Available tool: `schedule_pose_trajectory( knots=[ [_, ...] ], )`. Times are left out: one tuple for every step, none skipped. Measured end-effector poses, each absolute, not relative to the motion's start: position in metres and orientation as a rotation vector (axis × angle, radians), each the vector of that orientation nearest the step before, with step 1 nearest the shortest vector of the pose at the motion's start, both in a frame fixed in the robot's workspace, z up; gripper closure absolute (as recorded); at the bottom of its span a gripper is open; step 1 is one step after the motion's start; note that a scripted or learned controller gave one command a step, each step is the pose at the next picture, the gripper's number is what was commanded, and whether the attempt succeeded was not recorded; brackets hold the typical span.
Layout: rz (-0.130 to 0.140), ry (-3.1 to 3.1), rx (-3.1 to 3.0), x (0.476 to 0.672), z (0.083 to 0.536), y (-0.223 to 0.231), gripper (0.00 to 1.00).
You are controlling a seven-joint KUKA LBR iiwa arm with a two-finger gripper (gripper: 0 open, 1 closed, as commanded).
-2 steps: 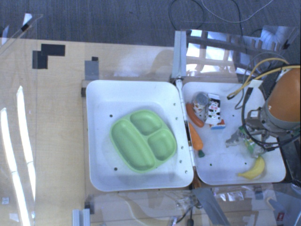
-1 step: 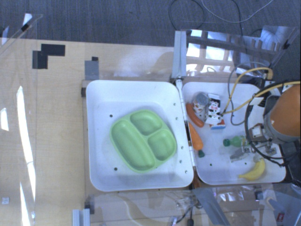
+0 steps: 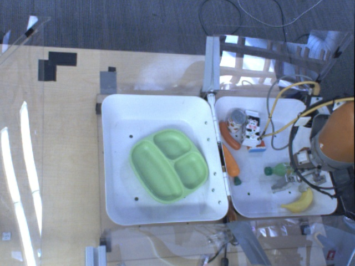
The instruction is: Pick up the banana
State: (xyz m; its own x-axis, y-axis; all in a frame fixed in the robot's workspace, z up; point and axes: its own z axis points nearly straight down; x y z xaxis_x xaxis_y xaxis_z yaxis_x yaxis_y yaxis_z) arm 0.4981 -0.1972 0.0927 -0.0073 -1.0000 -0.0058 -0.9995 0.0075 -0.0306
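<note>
I see the banana (image 3: 299,201) lying flat on the floor of the right bin (image 3: 260,201), in its near right corner. It is short, curved and plain yellow, bowed with its ends turned up toward the far wall, and its left tip tapers to a point.

The gripper (image 3: 294,177) sits just beyond the banana, toward the far wall, low over the bin floor. I cannot tell its state from this angle; cables and metal parts clutter it. The banana lies clear of it, on the floor.

Left of the banana a small green thing (image 3: 275,170) rests close to the gripper. Farther left, a carrot (image 3: 231,163) lies along the bin's left wall. Well beyond the banana, toward the far wall, stand a small can (image 3: 237,119) and a white carton (image 3: 252,129).

The left bin (image 3: 119,148) holds a green divided plate (image 3: 168,164).
</note>
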Motion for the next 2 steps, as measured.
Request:
schedule_pose_trajectory(
  knots=[
    [-0.015, 2.060, -2.359, 0.490, 0.138, -0.205, 0.00],
    [-0.018, 2.043, -2.380, 0.491, 0.089, -0.201, 0.00]
  ],
)
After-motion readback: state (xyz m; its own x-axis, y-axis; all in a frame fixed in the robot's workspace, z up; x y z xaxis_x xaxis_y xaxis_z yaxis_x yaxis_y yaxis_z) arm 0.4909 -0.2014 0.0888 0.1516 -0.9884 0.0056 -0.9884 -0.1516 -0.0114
